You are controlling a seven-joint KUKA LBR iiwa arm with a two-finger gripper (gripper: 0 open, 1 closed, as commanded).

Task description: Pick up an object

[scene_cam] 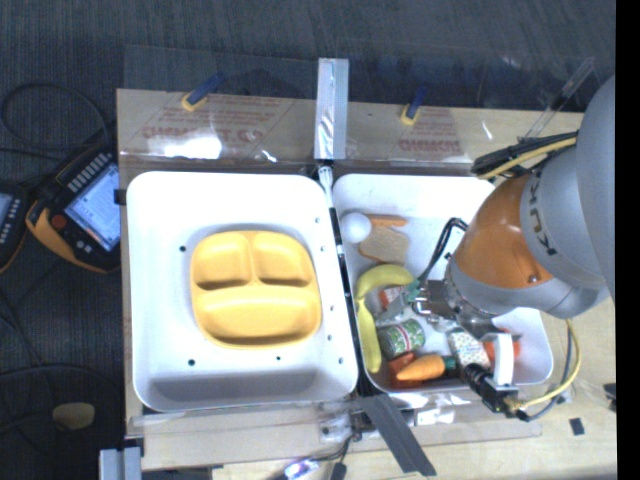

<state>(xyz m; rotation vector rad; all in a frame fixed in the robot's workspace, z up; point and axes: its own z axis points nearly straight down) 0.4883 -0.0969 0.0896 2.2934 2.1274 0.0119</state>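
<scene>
The right bin (530, 363) holds several small items: a white ball (356, 228), a tan piece (385, 236), a yellow banana (378, 282), a green-and-red can (402, 337), an orange carrot (420, 369) and a red-and-white item (504, 353). My gripper (432, 303) reaches down from the right into the middle of this bin, just above the can and beside the banana. The wrist hides its fingertips.
The left bin (150, 268) holds a yellow compartment tray (256, 286). A metal divider (332, 98) stands at the back between the bins. A handheld controller (85, 213) lies off the bench to the left.
</scene>
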